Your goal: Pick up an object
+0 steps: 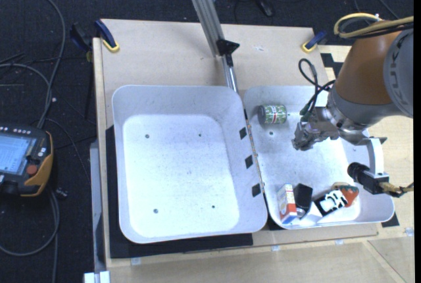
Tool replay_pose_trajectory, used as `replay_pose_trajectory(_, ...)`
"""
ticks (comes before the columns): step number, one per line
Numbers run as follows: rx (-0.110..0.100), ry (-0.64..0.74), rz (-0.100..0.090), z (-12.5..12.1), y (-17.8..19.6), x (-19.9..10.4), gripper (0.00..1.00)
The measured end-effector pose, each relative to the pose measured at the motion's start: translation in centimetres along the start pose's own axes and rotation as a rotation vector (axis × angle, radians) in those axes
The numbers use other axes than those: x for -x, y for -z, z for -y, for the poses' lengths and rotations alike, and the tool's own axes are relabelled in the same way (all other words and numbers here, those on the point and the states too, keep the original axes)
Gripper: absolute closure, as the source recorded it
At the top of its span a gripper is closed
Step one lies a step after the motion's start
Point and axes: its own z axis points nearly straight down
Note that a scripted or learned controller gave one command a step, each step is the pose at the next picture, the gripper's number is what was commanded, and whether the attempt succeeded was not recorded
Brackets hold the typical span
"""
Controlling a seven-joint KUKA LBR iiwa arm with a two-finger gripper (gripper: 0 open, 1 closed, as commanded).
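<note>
From my overhead feed I see the arm (375, 71) reaching in from the right over the right bin (283, 99), its orange band above the grey wrist. The gripper (304, 140) hangs over the middle of that bin, pointing down and toward the left. From this angle the metal tip blurs into one grey mass, so whether it is spread or closed I cannot tell, and I see nothing caught in it.

The nearest thing to the gripper is a small green can (272, 114), lying on its side near the back of the right bin. It sits up and to the left of the gripper's tip, near it but clearly apart, with bare white floor between them.

The other things are bunched along the front edge of the same bin, well apart from the gripper. There is a small red and white carton (287, 203), a black block (303, 195) just beside it on its right, and further right a black and white packet (333, 202) touching something orange (348, 193). I cannot tell exactly what that orange piece is.

The left bin (177, 163) sits beside the right one, their rims overlapping at the middle where a few black clips (250, 160) run down the seam. A slanted metal pole (207, 8) rises from the back of the bench (158, 51).
</note>
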Motion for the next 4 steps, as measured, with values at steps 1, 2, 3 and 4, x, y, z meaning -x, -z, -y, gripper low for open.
replay_pose_trajectory(1, -0.001, 0.01, -0.003, 0.5, -0.7, -6.5, 1.0)
replay_pose_trajectory(2, 0.0, 0.005, -0.001, 0.5, -0.7, -6.2, 0.0)
replay_pose_trajectory(3, 0.0, 0.005, -0.001, 0.5, 0.3, -6.2, 1.0)
replay_pose_trajectory(4, -0.001, 0.01, -0.003, -0.5, -0.7, -13.9, 1.0)
